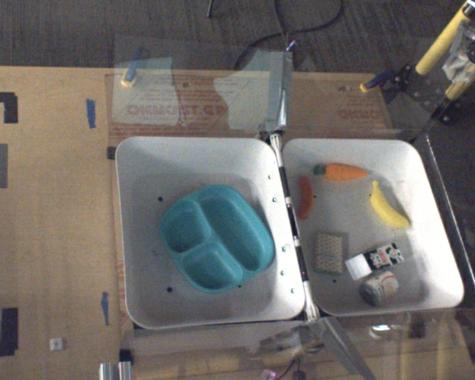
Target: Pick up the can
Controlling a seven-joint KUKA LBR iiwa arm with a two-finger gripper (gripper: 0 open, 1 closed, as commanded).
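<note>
Two shallow white bins side by side. Left bin (pixel 134 212) given over to a teal divided plate (pixel 215 237), sitting near centre. Right bin (pixel 427 291) crowded with small things: a carrot (pixel 342 172) at twelve o'clock, a red pepper-like piece (pixel 305 196) against the wall at ten, a banana (pixel 388 206) at two, a speckled sponge-like pad (pixel 329 252) at seven. The can (pixel 379 287) lying on its side at five o'clock, near the bin's front edge, just beside a small carton with a white end (pixel 376 260). Probably scattered loosely to leave finger room, yet the carton close enough to hinder a clean approach. Gripper state impossible to tell. Pick not yet begun, judging by the can resting on the bin floor.
</note>
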